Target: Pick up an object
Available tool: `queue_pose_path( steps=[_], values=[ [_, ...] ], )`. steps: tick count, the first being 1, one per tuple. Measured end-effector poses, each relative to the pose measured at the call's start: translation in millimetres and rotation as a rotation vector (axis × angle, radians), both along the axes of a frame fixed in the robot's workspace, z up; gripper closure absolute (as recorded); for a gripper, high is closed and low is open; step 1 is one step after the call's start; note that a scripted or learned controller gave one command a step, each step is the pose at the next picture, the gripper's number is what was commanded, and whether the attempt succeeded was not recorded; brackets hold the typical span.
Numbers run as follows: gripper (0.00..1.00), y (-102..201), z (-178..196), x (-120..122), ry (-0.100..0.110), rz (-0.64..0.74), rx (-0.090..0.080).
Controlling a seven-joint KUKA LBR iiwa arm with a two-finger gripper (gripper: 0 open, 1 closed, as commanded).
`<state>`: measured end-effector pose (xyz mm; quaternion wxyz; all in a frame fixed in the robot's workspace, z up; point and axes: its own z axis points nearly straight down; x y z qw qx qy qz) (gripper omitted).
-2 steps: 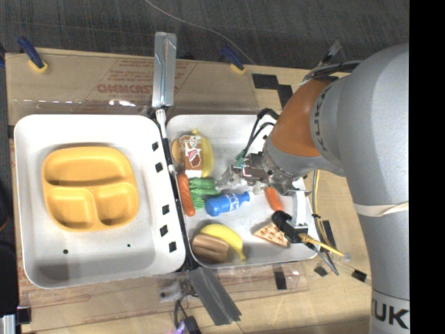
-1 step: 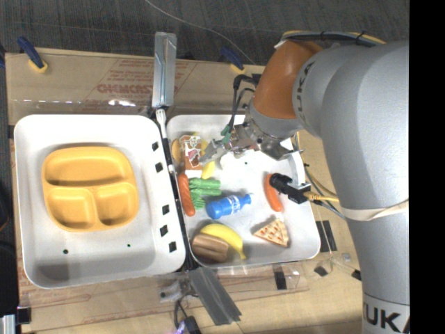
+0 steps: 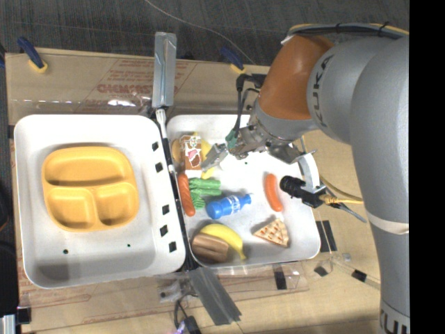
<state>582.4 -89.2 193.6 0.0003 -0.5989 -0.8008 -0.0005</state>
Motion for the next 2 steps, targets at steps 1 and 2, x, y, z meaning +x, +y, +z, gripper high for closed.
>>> queue_pose_path(
  steps=[1, 2],
  values=[
    [0.00, -14, -56, -18, 0.007, -0.137, -0.001],
    [0.00, -21, -105, 46, 0.007, -0.054, 0.000]
  ],
)
